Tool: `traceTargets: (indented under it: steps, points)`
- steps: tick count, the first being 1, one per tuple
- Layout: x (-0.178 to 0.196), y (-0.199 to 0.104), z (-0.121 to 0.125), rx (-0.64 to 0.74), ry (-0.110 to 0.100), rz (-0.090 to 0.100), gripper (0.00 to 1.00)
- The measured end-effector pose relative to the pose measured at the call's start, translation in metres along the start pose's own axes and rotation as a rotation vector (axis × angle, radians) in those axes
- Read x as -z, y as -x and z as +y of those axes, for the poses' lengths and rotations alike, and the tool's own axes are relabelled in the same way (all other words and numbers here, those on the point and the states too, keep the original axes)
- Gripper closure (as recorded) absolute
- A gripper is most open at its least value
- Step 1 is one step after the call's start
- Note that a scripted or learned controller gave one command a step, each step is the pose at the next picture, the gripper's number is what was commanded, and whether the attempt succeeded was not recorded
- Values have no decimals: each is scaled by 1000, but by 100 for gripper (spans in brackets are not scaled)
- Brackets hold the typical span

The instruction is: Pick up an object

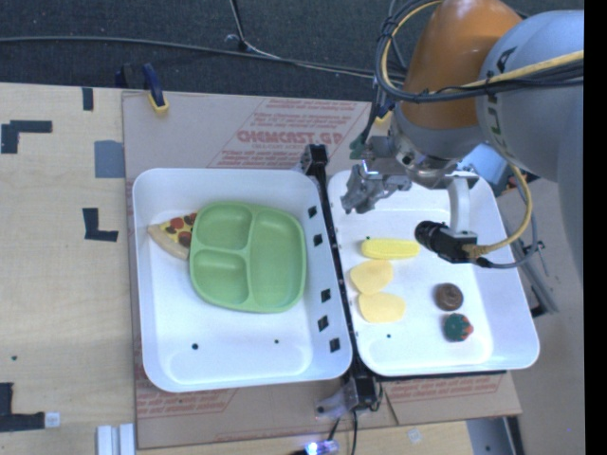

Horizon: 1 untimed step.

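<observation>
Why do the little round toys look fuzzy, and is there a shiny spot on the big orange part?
In the camera view the whole picture is soft, so the brown disc and green ball are small blurs without crisp edges. The orange band catches a pale glare near its top. The light is even; the green plate casts only a faint shadow into the left bin.

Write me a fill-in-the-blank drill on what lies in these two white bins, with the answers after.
1. The green divided plastic plate lies in the ____ bin.
2. The toy pizza slice pokes out from the plate's ____ edge.
3. The right white bin holds ____ yellow pieces.
4. The small brown round piece lies just above the ____ ball.

Missing words: left; left; three; green
</observation>
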<state>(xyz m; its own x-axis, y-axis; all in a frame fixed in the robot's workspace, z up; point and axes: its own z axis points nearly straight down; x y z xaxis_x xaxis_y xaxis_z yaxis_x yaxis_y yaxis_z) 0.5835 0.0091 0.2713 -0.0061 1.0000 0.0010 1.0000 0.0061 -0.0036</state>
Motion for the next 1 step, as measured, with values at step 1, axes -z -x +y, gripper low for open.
traceTargets:
  steps: [1]
  points:
    - [-4,-46,-17,0,0,0,100]
